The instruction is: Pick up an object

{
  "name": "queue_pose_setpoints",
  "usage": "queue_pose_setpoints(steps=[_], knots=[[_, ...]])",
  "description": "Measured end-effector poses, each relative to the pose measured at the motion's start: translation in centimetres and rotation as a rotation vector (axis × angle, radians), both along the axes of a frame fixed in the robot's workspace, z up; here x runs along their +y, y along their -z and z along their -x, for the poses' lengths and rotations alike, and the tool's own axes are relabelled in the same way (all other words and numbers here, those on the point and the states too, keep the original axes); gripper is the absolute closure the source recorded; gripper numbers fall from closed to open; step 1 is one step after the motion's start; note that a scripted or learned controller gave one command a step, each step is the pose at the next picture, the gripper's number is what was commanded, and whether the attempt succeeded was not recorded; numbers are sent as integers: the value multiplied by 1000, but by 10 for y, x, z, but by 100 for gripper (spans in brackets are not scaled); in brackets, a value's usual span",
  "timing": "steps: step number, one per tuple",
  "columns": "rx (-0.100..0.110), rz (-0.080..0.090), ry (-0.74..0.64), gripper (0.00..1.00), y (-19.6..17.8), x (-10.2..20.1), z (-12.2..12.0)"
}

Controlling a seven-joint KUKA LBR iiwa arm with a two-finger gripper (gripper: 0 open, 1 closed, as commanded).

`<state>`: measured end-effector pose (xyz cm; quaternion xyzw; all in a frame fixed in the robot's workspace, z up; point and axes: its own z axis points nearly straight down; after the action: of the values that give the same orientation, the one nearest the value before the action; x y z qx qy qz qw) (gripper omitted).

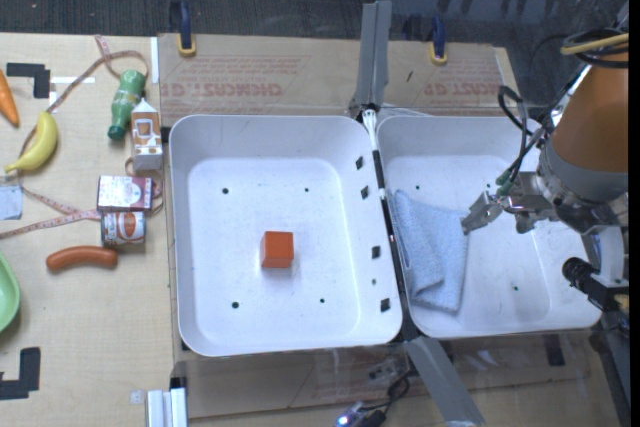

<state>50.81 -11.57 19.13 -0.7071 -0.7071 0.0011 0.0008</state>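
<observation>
An orange cube (278, 249) sits near the middle of the left bin (200, 215). A blue-grey cloth (430, 250) lies crumpled along the left side of the right bin (520, 300). My gripper (501, 217) hangs over the middle of the right bin, just right of the cloth's upper edge. Its fingers stand apart and open, with nothing between them. The left fingertip (476, 217) is close to the cloth, and I cannot tell whether it touches.
Left of the bins the bench holds a banana (33, 144), a green bottle (126, 100), small cartons (146, 141), a can (124, 228) and a sausage (82, 259). A metal divider (372, 65) runs between the bins. Cables (520, 130) hang by the arm.
</observation>
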Motion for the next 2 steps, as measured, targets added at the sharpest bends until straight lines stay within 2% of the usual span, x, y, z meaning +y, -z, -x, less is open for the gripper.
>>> queue_pose_setpoints(steps=[1, 2], knots=[[-2, 1, 308, 0, -38, -6, 15], [-1, 2, 380, 0, -62, -92, 29]])
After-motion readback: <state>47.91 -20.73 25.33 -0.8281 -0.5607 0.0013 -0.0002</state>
